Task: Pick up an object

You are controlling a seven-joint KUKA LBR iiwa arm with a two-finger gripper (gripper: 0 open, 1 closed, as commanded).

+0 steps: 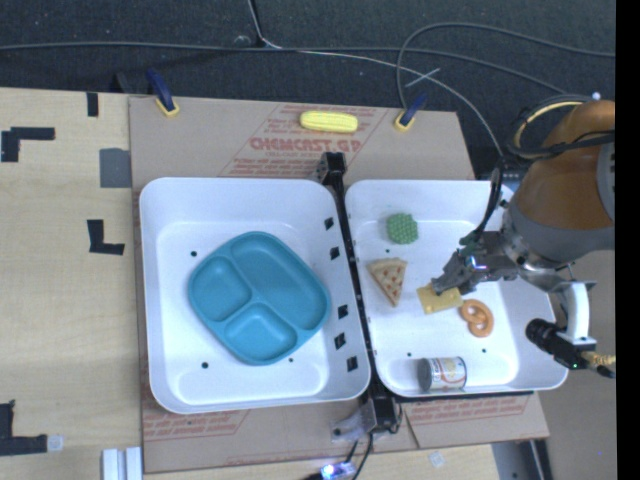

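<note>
The right bin (500, 193) holds a green round piece (402, 229), a tan pizza-slice wedge (388, 278), a yellow block (438, 299), an orange pretzel (477, 317) and a small can (443, 373) lying on its side by the front wall. My gripper (455, 277) reaches in from the right. It hangs low over the bin, just above and touching or nearly touching the yellow block's upper right edge. The pretzel lies just to the right of the block, under the wrist.
The left bin (170, 208) holds a blue divided plate (258, 296). A yellow toy (328, 121) lies on the cardboard behind the bins, between two blue and orange clamps (161, 93). Cables (440, 58) run across the dark back area.
</note>
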